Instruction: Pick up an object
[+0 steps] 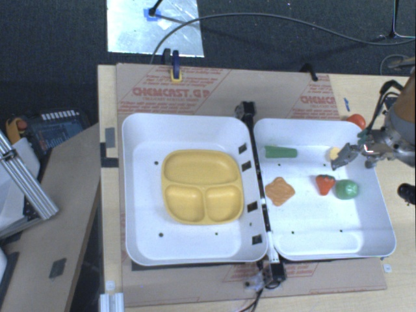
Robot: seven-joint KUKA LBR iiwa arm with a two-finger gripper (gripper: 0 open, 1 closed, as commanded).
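Pincer [343,158] state cannot be told; it is held over the right bin [325,242], with the red strawberry-like toy [325,184] (beside a green ball [346,189]) lying just below-left.

Bench [107,194] with a board and two bins

A printed cardboard sheet [214,86] covers the bench top. On it the left white bin [140,194] and the right white bin [364,233] sit side by side, touching along the middle, clamped at the far and near edges.

Divided plate [200,186] in left bin [140,174]
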